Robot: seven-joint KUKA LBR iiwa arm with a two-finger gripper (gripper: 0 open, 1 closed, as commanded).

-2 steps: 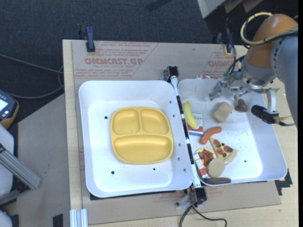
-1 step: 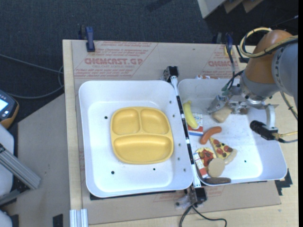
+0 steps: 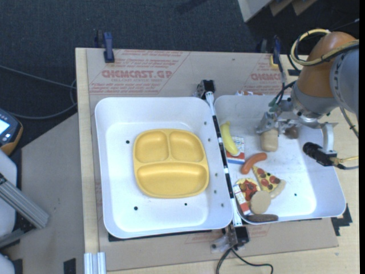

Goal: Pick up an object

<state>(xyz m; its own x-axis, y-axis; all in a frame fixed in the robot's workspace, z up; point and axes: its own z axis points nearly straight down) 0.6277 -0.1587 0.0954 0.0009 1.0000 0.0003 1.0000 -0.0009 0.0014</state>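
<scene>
On the counter, over the right-hand bin, the jaws hang at a pale tan cylinder-shaped piece, touching or just above it; whether they are released or clenched I cannot tell. Just beyond lie a sausage, a banana and a pizza slice, with a yellow divided plate in the left-hand bin. This looks like the grasp step, and next calls for a firm close on that piece, then a straight lift.

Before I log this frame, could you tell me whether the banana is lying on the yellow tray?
No, the banana lies in the right bin.
</scene>
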